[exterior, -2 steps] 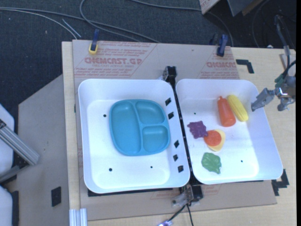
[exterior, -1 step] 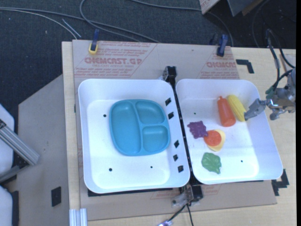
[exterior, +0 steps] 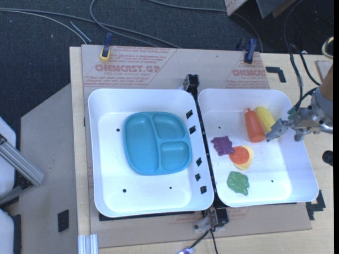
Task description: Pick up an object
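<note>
Camera view: pincer (exterior: 288, 131) released, beside orange bottle (exterior: 254, 125) and corn (exterior: 265, 117); blue tray (exterior: 157, 142) sits apart.

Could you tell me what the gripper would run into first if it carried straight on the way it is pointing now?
Probably the orange bottle: the gripper points left toward it, though its height above the bin is unclear.

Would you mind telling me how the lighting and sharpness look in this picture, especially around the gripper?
Camera view: lighting is even and soft, with faint shadows under the blue plate and toys; no harsh glare on the white bins; the gripper at the right bin's edge looks slightly blurred, while the bins' contents stay sharp.
</note>
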Available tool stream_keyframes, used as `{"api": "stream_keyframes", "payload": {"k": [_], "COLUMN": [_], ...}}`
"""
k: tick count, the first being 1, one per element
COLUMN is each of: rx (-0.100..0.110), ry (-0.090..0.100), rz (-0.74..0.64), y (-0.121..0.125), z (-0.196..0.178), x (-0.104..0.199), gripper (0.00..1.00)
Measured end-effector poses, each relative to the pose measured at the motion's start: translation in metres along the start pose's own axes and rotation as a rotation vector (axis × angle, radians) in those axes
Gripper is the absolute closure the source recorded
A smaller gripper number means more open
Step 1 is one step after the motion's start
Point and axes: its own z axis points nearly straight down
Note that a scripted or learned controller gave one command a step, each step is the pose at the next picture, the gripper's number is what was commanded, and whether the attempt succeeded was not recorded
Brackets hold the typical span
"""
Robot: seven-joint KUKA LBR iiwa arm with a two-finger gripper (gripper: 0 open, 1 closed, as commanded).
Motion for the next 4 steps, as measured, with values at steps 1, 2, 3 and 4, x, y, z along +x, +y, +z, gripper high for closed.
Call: {"api": "stream_keyframes", "payload": {"k": [1,2,3,4], "rx": [-0.001,-0.007,-0.01,-0.013], "ry": [-0.001,-0.002,-0.005,-0.006], "rz": [0.001,0.0,0.0,-0.001], "y": [0.004,0.006,0.005,0.006], "z": [0.059,0.044,-0.001,-0.056], "x": [-0.007,-0.007,-0.013,-0.013], "gripper": [0.0,1.0,1.0,1.0]}}
